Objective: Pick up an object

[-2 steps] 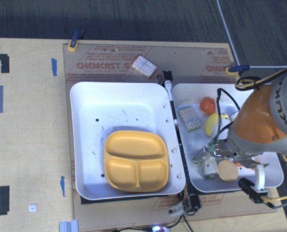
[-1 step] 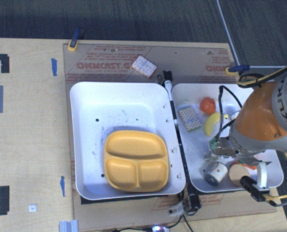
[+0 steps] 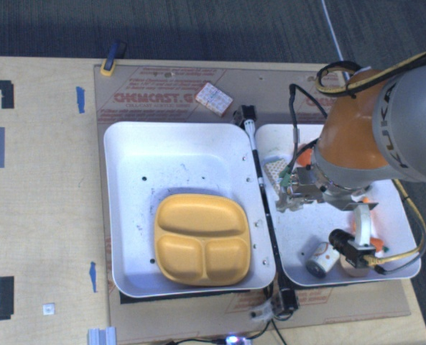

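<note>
though partly cut off by the bins in front, reads "chemcast" in red lettering (image 3: 149, 96) across the brown board (image 3: 162, 76); finer red lines above and below too small to make out. lies just right of that print: a small patterned card (image 3: 213, 98), its marks unreadable. on the grey arm (image 3: 414, 121) at the right, pale upright letters, seemingly "ku", the rest cut off.

sits in the left bin (image 3: 126, 164), toward its near right part: a yellow tray (image 3: 202, 237), rounded at the corners, flat on the bin floor. runs a little longer from left to right than from far to near, roughly square to the bin walls. shows one long compartment across the far side and two smaller ones side by side on the near side.

hangs over the left part of the right bin (image 3: 299, 236), near the wall shared by the two bins: the gripper (image 3: 293, 192), below the orange band. cannot tell how wide it stands, nor whether it has hold of anything.

just beside it, toward the far left corner, a pale piece with blue dots (image 3: 274, 169). near the front, lying on its side, a small cylinder (image 3: 318, 260), long axis slanting from near left to far right, grey end nearer, white end farther. close by at the front rim, a beige round thing (image 3: 353, 267), partly hidden, and above it a white and orange item (image 3: 362, 225).
</note>
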`<state>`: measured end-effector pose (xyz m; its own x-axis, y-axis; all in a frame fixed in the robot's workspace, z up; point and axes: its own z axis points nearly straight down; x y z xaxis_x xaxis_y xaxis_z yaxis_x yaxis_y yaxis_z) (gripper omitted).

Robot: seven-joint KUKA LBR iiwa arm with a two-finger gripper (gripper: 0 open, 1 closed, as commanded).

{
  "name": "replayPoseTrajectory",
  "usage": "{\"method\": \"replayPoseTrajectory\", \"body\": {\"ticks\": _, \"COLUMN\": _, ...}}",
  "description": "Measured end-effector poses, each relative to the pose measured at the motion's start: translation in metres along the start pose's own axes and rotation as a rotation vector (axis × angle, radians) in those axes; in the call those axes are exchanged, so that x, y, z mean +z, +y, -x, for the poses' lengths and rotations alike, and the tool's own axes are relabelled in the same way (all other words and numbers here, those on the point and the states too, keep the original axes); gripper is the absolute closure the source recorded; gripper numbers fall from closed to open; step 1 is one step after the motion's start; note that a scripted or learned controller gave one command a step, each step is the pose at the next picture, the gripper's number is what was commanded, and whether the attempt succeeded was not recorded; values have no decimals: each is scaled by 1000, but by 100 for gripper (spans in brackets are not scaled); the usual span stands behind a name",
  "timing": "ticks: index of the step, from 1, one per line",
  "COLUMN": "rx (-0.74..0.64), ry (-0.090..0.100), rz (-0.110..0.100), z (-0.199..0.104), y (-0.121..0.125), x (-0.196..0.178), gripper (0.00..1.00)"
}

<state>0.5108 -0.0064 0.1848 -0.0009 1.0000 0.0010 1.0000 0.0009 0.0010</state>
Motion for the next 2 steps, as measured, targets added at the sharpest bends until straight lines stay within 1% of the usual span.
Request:
{"method": "replayPoseTrajectory", "body": {"ticks": 1, "rx": 0, "ry": -1, "rz": 0, "z": 0, "y": 0, "x": 0, "gripper": 0}}
{"method": "replayPoseTrajectory", "body": {"ticks": 2, "rx": -7, "ry": 10, "rz": 24, "z": 32, "y": 3, "x": 41, "gripper": 0}}
